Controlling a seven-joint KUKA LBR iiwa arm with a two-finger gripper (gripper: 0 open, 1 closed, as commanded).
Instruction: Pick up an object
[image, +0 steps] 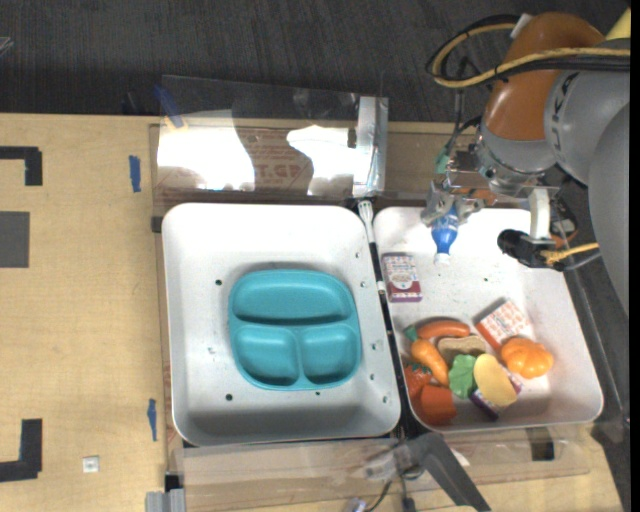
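- Gripper (445, 228) upper right of frame, over the top-left corner of the right bin (580, 350); blue-tipped fingers point down, cannot tell if released or clenched, nothing seen between them.
- Toy food pile (470, 370) at lower part of right bin: orange (527, 357), carrot, green and yellow pieces touching.
- Small red-white carton (401, 276) beside the bin's left wall.
- Teal divided tray (295, 326) centred in left bin (190, 300).

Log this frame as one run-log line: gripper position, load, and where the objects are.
gripper: above right bin's far edge | load: none seen | toy food pile: right bin, near end | teal tray: left bin | pick: not yet done
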